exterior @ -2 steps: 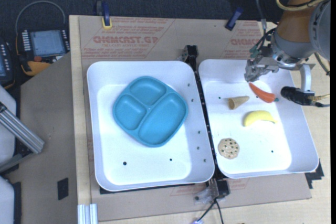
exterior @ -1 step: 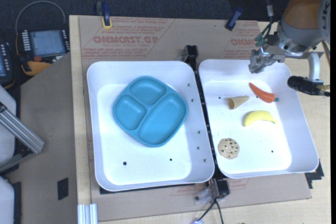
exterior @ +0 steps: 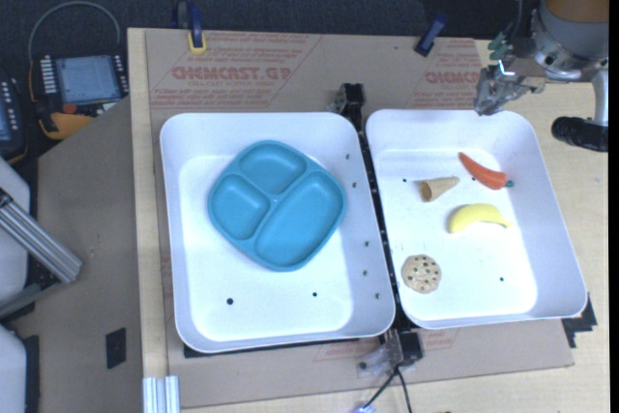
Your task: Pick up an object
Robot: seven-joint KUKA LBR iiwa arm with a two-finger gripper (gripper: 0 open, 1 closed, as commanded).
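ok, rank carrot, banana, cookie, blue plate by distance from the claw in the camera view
1. carrot, right bin, nearest the claw
2. banana, right bin, middle
3. cookie, right bin, near-left corner
4. blue plate, left bin

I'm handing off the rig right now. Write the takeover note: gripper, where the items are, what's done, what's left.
Gripper: above the far rim of the right bin, nothing visible between its fingers; open or shut can't be told.
Right bin holds the carrot, cone, banana and cookie, all lying apart from each other.
Left bin holds the blue divided plate.
Done: nothing picked yet.
Left: come down on one item, grasp and lift. The carrot lies closest to the gripper.
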